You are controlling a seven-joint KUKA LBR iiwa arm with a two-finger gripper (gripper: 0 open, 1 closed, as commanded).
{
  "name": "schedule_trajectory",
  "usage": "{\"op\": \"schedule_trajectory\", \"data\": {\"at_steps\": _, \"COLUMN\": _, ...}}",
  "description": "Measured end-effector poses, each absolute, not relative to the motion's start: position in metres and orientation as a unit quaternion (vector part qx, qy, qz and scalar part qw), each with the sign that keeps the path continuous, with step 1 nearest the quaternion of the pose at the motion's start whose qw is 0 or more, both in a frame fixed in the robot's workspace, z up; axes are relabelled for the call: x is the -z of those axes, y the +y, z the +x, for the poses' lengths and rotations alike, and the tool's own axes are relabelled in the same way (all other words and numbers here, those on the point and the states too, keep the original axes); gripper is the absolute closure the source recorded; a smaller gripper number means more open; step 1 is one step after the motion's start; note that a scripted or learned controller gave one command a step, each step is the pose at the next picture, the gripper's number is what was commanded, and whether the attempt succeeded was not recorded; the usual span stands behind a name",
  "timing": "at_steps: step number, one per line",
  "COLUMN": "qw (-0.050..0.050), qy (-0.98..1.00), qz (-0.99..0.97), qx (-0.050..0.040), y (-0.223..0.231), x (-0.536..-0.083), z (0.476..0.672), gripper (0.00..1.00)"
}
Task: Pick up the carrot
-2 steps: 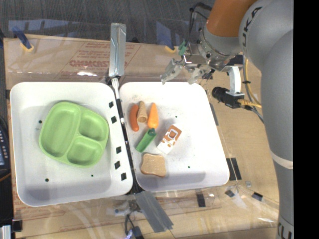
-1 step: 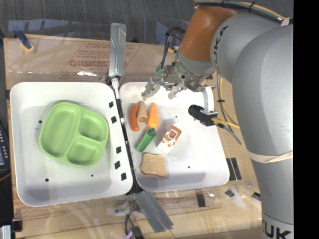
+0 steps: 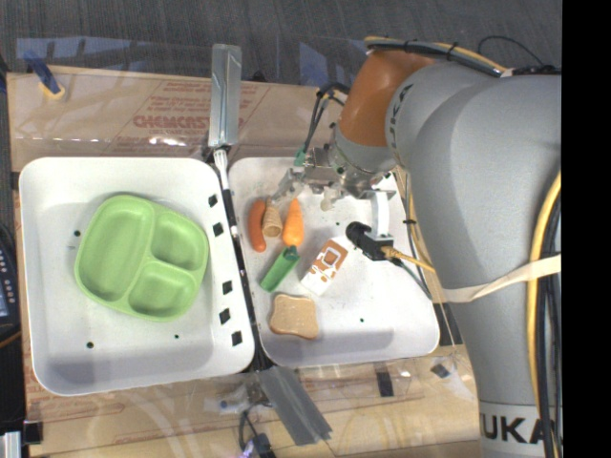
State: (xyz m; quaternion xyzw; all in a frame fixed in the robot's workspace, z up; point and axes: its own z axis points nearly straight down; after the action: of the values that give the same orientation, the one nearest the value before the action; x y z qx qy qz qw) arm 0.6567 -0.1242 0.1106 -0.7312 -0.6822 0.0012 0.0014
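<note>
Wooden bench under clear sheeting, two white bins. Left bin (image 3: 57, 351) holds a green divided plate (image 3: 141, 253). Right bin (image 3: 410, 337): red sausage-like piece (image 3: 258, 225), tan cork-like piece (image 3: 273, 220), then the carrot (image 3: 293, 223) just right of it, touching or nearly. Nearer lie a green piece (image 3: 280, 269), toast (image 3: 293, 317), small carton (image 3: 325, 265). Gripper (image 3: 315, 184) hovers just beyond the carrot, holding nothing; opening can't be judged. Risk: crowding, so it may catch the cork or knock the carrot away.

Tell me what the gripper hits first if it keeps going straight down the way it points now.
Probably the carrot. The gripper hangs just above the carrot's upper end in the right bin, pointing down toward it. Depth is hard to judge from this slanted view, so it could instead land on the bin floor beside it.
</note>
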Motion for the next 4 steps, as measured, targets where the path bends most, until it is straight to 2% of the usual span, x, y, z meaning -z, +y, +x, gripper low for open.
{"op": "schedule_trajectory", "data": {"at_steps": 1, "qw": 0.002, "qy": -0.684, "qz": -0.73, "qx": -0.0017, "y": -0.124, "x": -0.12, "z": 0.657, "gripper": 1.0}}
{"op": "schedule_trajectory", "data": {"at_steps": 2, "qw": 0.002, "qy": -0.708, "qz": -0.706, "qx": -0.0018, "y": -0.105, "x": -0.091, "z": 0.557, "gripper": 1.0}}
{"op": "schedule_trajectory", "data": {"at_steps": 3, "qw": 0.002, "qy": -0.707, "qz": -0.707, "qx": -0.0017, "y": -0.106, "x": -0.091, "z": 0.557, "gripper": 0.0}}
{"op": "schedule_trajectory", "data": {"at_steps": 4, "qw": -0.001, "qy": -0.804, "qz": -0.595, "qx": -0.0004, "y": -0.099, "x": -0.092, "z": 0.622, "gripper": 0.0}}
